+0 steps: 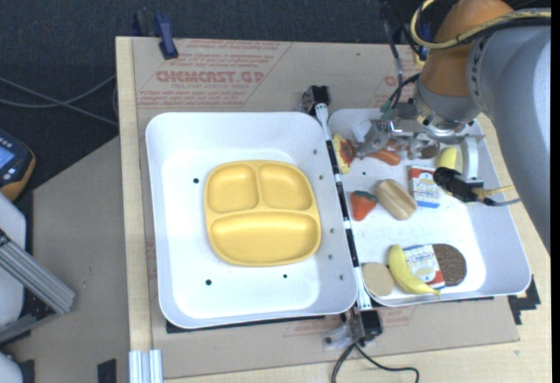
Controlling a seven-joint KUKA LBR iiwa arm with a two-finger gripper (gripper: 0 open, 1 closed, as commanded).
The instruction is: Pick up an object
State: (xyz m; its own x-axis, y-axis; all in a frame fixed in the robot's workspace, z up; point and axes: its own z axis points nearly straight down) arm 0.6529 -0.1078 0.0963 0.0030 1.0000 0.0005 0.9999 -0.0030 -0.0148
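On the left, the left bin (175,198), with just a yellow divided plate (261,213) in its middle; of little concern for this pick.

Across the divider, the right bin (499,259), crowded with candidates. Against its left wall at the far end, a red-and-yellow piece (344,150). Just right of that, an orange-red piece (386,157). Nearer, a red strawberry-like piece (362,204) touching a tan roll (395,199), with a small carton (423,188) just beside. Along the near side, a pale disc (378,279), a banana (404,272), a small packet (423,259) and a brown disc (451,262), touching or overlapping.

Over the far end of that bin, the gripper (398,136), low above the orange-red piece, probably the target. Width of its opening: impossible to tell. Nothing visibly held.

Likely troubles, as judgement only:
- Closing on two neighbours at once, owing to the tight packing.
- Shoving the orange-red piece toward the red-and-yellow one instead of trapping it.
- Slipping off a low, rounded shape.
- Striking the far rim or the divider by descending so close to the corner.

Further right, a yellow piece (447,157) beside the wrist, easily knocked aside.
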